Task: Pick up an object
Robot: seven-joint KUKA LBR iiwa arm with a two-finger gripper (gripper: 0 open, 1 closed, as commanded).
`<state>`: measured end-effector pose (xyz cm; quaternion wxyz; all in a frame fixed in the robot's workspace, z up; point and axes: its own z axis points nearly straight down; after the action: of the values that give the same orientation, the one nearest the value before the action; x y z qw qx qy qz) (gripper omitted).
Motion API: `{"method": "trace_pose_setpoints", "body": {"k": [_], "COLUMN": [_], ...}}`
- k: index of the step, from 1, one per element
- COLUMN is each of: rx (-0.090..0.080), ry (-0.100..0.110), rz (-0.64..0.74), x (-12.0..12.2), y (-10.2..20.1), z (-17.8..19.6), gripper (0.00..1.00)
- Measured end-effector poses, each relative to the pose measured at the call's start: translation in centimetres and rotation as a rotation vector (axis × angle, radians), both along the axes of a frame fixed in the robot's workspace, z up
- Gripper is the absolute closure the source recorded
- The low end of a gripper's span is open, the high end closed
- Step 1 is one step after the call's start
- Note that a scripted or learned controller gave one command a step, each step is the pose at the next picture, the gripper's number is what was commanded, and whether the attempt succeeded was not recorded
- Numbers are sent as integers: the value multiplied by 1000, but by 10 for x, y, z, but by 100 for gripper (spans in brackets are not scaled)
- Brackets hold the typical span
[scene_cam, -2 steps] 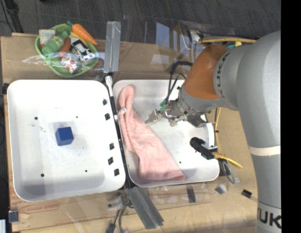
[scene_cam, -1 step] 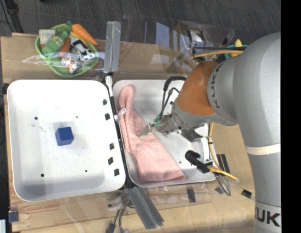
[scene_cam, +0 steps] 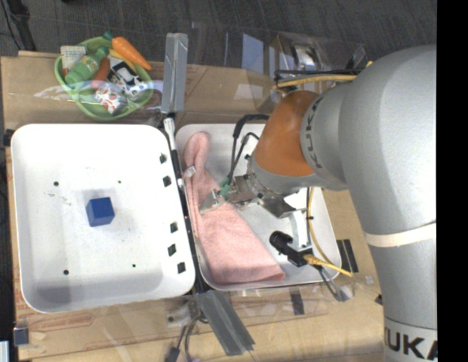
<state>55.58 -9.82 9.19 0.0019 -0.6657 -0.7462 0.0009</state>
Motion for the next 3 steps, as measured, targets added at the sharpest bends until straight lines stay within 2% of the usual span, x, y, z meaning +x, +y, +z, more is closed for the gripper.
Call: {"method": "trace_pose_setpoints", "body": {"k": [1,2,3], "rx": [-2,-1,-1], "ry": [-1,-2,-4], "rz": [-70,-118,-246], "x": [47,83,101], "y": [-2,-13,-73], "z": [0,0,134], "gripper": [0,0,0]}}
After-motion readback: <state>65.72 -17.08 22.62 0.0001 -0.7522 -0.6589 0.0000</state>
